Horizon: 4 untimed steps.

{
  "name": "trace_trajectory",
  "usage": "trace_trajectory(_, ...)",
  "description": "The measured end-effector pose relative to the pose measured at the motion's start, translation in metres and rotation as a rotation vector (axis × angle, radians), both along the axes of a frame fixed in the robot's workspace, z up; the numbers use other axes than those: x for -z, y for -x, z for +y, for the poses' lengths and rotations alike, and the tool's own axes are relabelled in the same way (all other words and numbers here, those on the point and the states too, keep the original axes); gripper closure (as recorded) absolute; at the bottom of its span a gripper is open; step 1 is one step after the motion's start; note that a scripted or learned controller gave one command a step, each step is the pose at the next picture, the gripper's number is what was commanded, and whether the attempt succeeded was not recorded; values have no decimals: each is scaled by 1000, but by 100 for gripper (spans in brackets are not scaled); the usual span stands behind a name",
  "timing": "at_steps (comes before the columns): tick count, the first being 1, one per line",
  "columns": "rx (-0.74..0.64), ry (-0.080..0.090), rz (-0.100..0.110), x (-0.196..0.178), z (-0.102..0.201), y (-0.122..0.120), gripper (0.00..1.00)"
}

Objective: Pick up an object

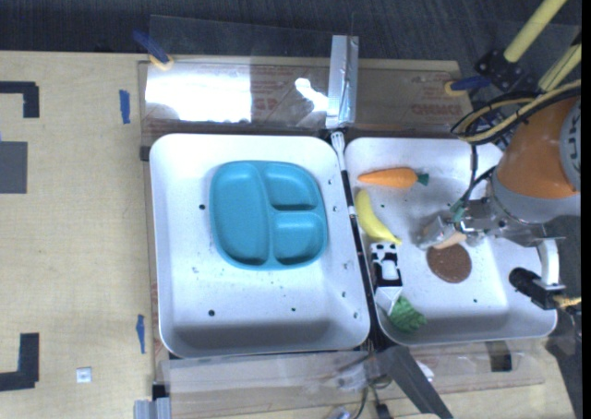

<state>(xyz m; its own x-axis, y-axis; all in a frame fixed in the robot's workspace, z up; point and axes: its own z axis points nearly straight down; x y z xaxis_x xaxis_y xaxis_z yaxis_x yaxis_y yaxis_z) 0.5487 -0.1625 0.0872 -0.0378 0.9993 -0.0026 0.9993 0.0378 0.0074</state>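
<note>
In the left bin (175, 306) lies a divided tray (268, 214). In the right bin (489, 302), a carrot (388, 179) lies behind a banana (372, 219); my gripper (441, 233) hangs over a disc (451, 263), right of them.

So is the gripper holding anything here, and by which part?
Cannot be told. The gripper is low over the brown disc, but no object shows between its fingers.

The arm (545, 163) is cut off by the right edge, so its upper links are unseen. Its gripper (450, 228) is a blurred cluster above the brown disc (450, 264), covering part of the disc's top edge. The black-and-white item (386, 263) by the divider is too small to identify.
</note>
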Motion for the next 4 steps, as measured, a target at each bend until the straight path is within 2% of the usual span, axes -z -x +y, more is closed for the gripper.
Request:
trace_trajectory(1, 4, 0, -5, -12, -1, -1, 100)
trace_trajectory(2, 112, -1, -6, -122, 1, -31, 100)
trace_trajectory(3, 111, -2, 7, -116, 2, -29, 0)
trace_trajectory(4, 47, -4, 9, -117, 47, -24, 0)
